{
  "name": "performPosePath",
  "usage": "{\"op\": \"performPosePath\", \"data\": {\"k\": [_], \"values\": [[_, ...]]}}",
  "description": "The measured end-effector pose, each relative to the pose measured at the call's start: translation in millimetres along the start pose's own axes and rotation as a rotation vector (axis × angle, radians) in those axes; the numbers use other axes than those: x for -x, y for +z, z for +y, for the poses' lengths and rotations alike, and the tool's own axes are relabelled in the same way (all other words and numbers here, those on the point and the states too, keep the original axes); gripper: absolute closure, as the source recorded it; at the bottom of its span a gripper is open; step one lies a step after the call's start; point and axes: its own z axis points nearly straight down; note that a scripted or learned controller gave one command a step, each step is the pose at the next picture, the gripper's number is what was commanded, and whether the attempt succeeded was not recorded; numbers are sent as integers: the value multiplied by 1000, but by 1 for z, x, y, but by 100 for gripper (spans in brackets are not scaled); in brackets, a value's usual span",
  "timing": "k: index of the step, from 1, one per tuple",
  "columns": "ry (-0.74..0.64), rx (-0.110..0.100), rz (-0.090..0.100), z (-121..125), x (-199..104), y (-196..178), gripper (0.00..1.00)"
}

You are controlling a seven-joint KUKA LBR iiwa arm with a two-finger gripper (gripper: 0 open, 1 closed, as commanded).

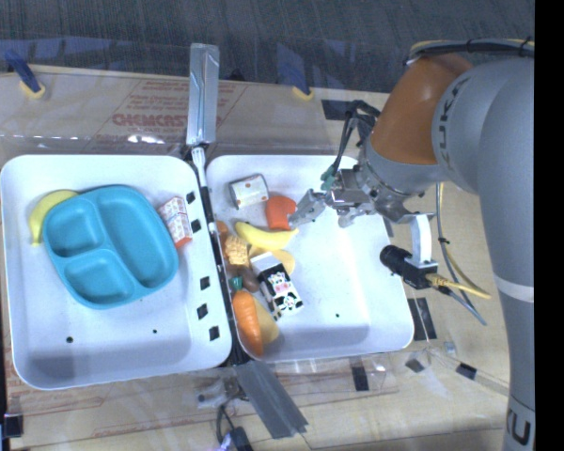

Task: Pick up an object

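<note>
My gripper (pixel 307 209) hangs low over the right bin (pixel 357 299), at the end of the grey arm with the orange band (pixel 415 111). It is right beside a red-orange round fruit (pixel 280 211), on that fruit's right side. Just below them lies a yellow banana (pixel 263 237). A small white box (pixel 249 192) rests at the bin's back left. Along the left wall sit a brown pastry-like piece (pixel 235 249), a black-and-white spotted carton (pixel 279 289) and an orange carrot (pixel 248 316). Nothing shows as held.
The left bin (pixel 94 346) holds a blue divided tray (pixel 111 242) with a yellow piece (pixel 45 210) tucked under its far-left corner and a small red-and-white packet (pixel 176 222) near the divider. Bare white floor covers the right bin's centre and right.
</note>
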Motion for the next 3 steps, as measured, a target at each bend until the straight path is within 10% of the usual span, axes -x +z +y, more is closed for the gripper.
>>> {"op": "performPosePath", "data": {"k": [1, 2, 3], "values": [[-7, -5, -1, 52, -18, 87, 0], [49, 10, -2, 28, -50, -55, 0], [-89, 13, -2, 34, -17, 86, 0]]}}
